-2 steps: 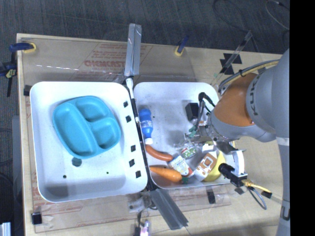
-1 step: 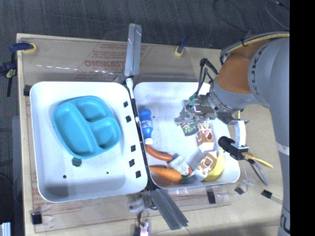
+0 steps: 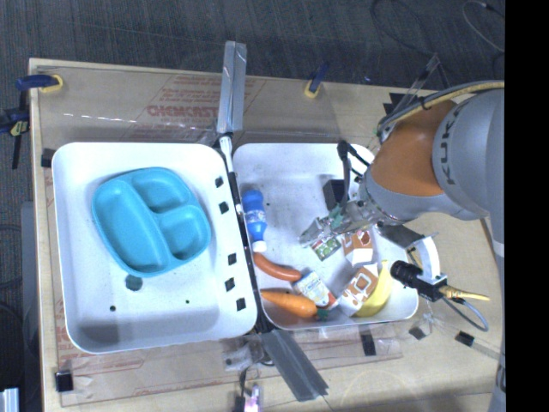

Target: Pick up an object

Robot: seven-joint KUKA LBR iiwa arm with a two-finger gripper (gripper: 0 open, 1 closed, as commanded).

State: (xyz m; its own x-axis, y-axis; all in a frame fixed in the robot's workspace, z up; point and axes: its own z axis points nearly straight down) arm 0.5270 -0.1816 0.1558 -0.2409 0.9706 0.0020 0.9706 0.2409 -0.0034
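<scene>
Right bin [image 3: 287,168], centre-right of frame: gripper [image 3: 336,223] low over green-labelled packet [image 3: 326,246], grasp state cannot be told; bottle [image 3: 254,217], sausage [image 3: 276,269], carrot [image 3: 287,302] at its left; left bin [image 3: 77,316]: blue divided plate [image 3: 150,217]

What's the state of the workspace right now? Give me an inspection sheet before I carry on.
Surface: pale bench bearing the left bin and the right bin side by side.
Job's things: in the right bin, a blue-capped bottle, sausage, carrot, banana, two small cartons and a green packet.
Clutter: blue divided plate in the left bin.
End effector: low in the right bin, beside the green packet; whether it holds anything cannot be told.
Cables: thin loops on the floor beyond the bench.
Surroundings: dark floor; blue clamps on the bench's edges.
</scene>
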